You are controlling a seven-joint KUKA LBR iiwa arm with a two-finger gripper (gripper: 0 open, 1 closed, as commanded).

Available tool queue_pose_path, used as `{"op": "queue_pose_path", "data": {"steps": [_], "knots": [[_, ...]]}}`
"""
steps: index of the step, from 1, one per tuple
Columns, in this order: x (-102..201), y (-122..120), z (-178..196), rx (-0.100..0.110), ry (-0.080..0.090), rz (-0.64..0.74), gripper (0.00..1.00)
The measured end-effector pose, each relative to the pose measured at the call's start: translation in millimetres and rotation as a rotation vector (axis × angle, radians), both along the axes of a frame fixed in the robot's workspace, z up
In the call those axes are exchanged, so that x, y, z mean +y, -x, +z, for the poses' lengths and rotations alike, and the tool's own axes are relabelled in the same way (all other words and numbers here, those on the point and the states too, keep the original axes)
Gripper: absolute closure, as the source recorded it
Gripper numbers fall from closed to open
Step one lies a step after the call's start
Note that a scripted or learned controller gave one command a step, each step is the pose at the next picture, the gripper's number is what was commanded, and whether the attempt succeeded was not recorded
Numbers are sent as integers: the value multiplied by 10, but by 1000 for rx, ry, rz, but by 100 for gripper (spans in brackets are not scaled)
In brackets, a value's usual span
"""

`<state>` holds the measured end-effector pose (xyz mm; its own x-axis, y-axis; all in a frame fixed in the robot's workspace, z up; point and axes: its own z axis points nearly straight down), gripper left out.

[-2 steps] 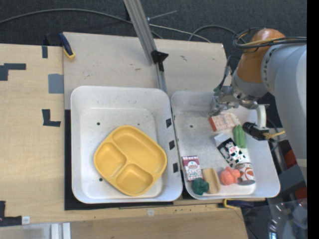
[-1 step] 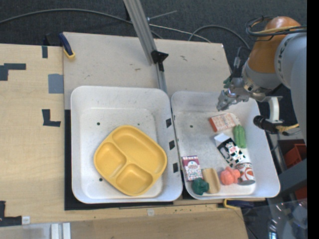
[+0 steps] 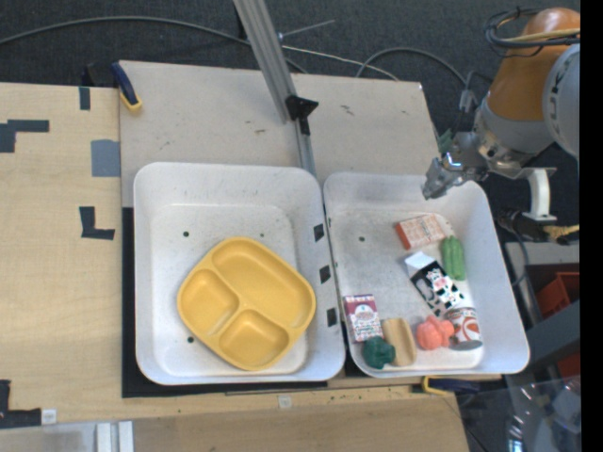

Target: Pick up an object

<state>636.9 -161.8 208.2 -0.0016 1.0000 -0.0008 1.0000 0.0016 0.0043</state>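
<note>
The gripper [image 3: 439, 185] hovers over the right bin's [image 3: 377, 196] far corner, carrying nothing; whether it is spread or closed I cannot tell. The toys crowd the near side, so reaching for the pink box [image 3: 421, 230] risks nudging the green pickle [image 3: 454, 257] beside it.

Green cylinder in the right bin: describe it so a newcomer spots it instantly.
Look in the right bin, along its right-hand wall. The green cylinder lies just below the tan box, beside the black-and-white carton. It is the only long, plain green item; the other green thing is a dark lump.
</note>
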Motion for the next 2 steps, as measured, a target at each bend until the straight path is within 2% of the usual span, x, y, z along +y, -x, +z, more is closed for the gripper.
{"op": "queue_pose_path", "data": {"steps": [1,2], "knots": [[5,-7,236,2,-1,0,100],[530,176,333,4,-3,5,100]]}}
